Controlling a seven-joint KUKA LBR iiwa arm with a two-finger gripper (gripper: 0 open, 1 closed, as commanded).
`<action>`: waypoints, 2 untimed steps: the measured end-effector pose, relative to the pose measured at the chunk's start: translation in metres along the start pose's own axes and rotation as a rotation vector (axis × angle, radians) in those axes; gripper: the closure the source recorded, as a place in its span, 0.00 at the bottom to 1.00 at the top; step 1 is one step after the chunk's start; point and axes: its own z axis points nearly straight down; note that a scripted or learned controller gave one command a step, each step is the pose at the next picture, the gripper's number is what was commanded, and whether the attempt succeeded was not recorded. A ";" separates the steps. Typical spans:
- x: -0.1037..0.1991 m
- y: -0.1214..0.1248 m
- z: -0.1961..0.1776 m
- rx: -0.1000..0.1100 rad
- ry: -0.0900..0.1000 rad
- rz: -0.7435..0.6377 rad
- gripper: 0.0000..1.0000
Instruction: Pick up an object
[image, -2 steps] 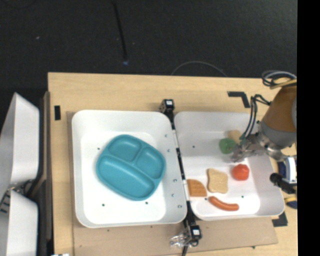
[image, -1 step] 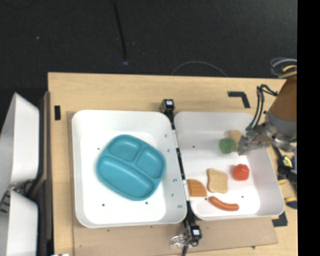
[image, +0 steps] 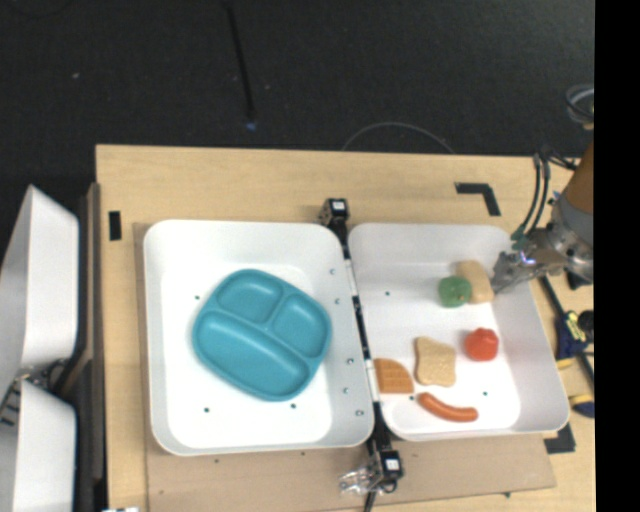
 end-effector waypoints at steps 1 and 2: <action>0.044 0.008 -0.009 0.002 0.002 -0.004 1.00; 0.085 0.026 -0.009 0.003 0.002 -0.003 1.00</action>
